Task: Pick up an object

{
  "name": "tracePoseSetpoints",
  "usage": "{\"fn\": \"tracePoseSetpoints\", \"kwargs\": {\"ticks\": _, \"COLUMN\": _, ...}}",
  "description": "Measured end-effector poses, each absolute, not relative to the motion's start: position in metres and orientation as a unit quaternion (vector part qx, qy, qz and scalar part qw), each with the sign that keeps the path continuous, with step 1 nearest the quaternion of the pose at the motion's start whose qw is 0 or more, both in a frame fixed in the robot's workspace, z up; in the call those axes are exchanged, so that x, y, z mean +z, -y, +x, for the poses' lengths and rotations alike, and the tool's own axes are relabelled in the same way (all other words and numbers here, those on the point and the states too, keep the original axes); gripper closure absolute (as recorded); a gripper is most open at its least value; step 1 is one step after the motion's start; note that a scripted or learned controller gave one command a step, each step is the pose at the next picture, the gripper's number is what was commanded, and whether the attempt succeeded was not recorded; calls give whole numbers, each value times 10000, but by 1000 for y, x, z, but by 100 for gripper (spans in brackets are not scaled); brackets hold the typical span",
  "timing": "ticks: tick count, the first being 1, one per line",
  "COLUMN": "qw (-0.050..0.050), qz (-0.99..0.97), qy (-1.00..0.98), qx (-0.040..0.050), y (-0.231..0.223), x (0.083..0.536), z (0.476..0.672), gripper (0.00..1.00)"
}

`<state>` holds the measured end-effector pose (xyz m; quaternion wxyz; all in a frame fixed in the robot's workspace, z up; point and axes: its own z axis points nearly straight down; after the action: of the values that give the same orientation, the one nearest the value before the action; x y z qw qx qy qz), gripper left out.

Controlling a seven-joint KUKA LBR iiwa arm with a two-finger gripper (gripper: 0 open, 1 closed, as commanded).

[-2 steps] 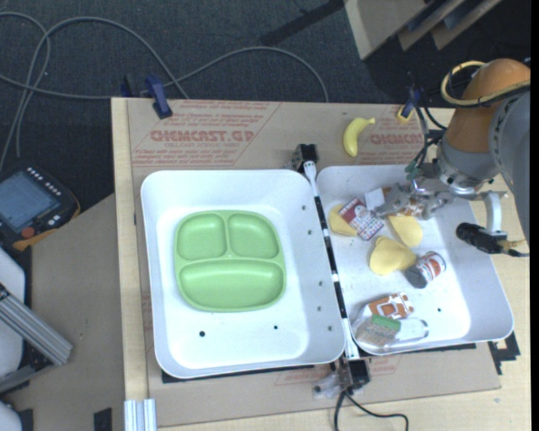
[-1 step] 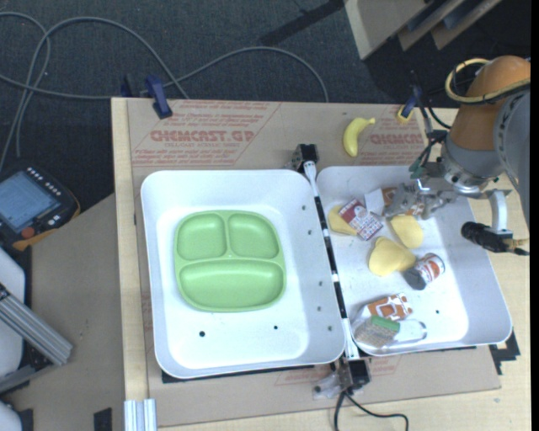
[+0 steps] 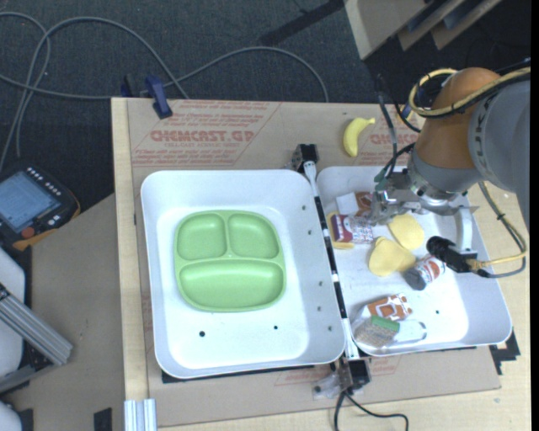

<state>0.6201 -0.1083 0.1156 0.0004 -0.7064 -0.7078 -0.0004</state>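
**bench surroundings**

dark blue-grey carpet floor with grey cables looping across it. light wood bench top, brown printed board laid over it. handheld control pendant at left. aluminium extrusion lower left. beige furniture top right.

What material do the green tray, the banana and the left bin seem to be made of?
Green tray: likely moulded plastic, matte, one even colour, rounded compartments.
Banana: probably a plastic toy, uniformly yellow with a slight sheen; real fruit cannot be excluded.
Left bin: apparently thin formed plastic, smooth white with rounded corners.
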Motion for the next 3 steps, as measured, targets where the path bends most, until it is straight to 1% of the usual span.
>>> {"fn": "tracePoseSetpoints", "kwargs": {"ticks": 1, "qw": 3, "qz": -7069, "qy": 7073, "qx": 0, "y": 109, "x": 115, "z": 620, "gripper": 0}}
{"fn": "tracePoseSetpoints", "kwargs": {"ticks": 2, "qw": 253, "qz": -7034, "qy": 7103, "qx": 118, "y": 125, "x": 88, "z": 660, "gripper": 0}}
{"fn": "tracePoseSetpoints", "kwargs": {"ticks": 3, "qw": 287, "qz": -7028, "qy": 7106, "qx": 154, "y": 125, "x": 98, "z": 659, "gripper": 100}}
